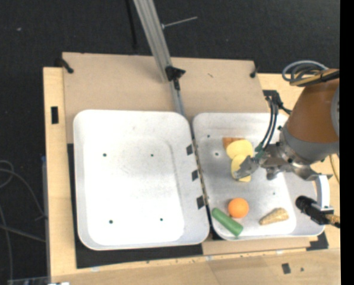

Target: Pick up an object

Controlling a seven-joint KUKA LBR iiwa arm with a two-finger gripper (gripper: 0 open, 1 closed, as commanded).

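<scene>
The pincer sits low over the right bin, right at the yellow object, a banana-like piece lying near the bin's middle. Whether its tips are spread or pinching cannot be told from this slanted view; the yellow object seems to touch the tip, but nothing shows it truly caught between them.

To do this step well, the arm should probably settle the tips on either side of the yellow object's narrow width, not along its length, and close only once both sides are bracketed. The curved, smooth skin could slip sideways if pressed off-centre, so a centred, level squeeze looks wiser than a fast one.

An orange-brown piece lies just behind the yellow object, touching or nearly so; it might get nudged or pinched along with it. Farther off, near the bin's front edge, rest an orange ball, a green cylinder and a tan wedge, all well apart from the grasp. The left bin lies beside it on the table.
</scene>
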